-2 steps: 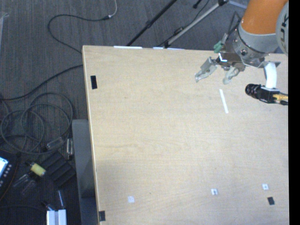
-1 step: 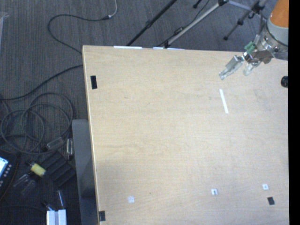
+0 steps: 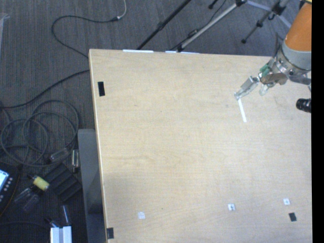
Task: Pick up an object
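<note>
One camera is sitting high up, looking down at a slant on the desk, with the floor showing at the left and top.

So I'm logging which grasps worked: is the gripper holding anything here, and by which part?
It seems so: a thin white stick hangs from the gripper, its top end between the fingertips and the rest slanting down over the bench.

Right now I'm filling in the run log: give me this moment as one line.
arm: upper right | gripper: above bench, nothing visibly held | thin white strip: on bench below gripper | pick: not done
</note>
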Motion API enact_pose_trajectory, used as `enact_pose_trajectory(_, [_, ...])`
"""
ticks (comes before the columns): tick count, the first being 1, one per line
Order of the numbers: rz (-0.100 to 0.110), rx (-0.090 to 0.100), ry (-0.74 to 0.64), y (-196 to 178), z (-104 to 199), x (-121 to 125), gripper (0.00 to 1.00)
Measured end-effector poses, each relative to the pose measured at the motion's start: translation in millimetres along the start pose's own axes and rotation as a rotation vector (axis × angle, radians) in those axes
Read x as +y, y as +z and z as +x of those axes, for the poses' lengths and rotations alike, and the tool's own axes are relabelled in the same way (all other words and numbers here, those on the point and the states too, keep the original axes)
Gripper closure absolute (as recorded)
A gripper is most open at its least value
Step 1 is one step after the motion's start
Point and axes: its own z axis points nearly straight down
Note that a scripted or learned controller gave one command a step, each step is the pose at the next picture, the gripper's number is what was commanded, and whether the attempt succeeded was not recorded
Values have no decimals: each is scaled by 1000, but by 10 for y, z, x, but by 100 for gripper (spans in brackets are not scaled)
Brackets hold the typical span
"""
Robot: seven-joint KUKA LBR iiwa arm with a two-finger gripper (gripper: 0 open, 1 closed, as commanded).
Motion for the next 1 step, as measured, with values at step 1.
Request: enact_pose_trajectory(1, [-1, 2, -107, 1535, -24, 138, 0])
